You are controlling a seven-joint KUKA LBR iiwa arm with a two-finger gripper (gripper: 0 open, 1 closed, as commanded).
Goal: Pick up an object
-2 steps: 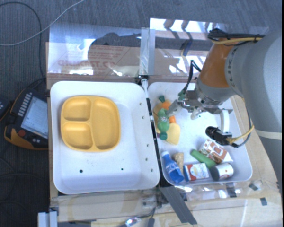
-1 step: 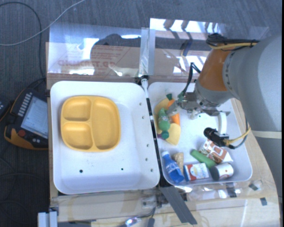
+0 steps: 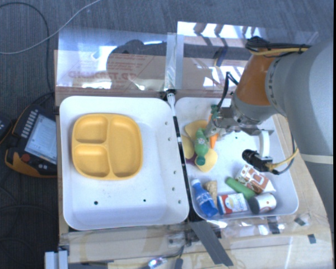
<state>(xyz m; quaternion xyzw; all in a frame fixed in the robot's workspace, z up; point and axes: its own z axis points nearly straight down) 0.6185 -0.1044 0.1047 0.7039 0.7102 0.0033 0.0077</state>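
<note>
The left bin holds a yellow divided plate, lying flat and well apart from any tool. The right bin holds the candidate objects: a green bottle resting over yellow fruit-like pieces near the centre divider, a blue bottle at the near wall, a red-and-white can just beside it, a green marker-like stick, and a small carton toward the right. The gripper sits low over the green bottle cluster; its opening width cannot be determined at this angle, and no object is visibly clamped. Judged step: descent or positioning for a grasp, object not yet secured. The next move calls for centring on a single item, most plausibly the green bottle, then closing and lifting vertically without dragging adjacent pieces
</note>
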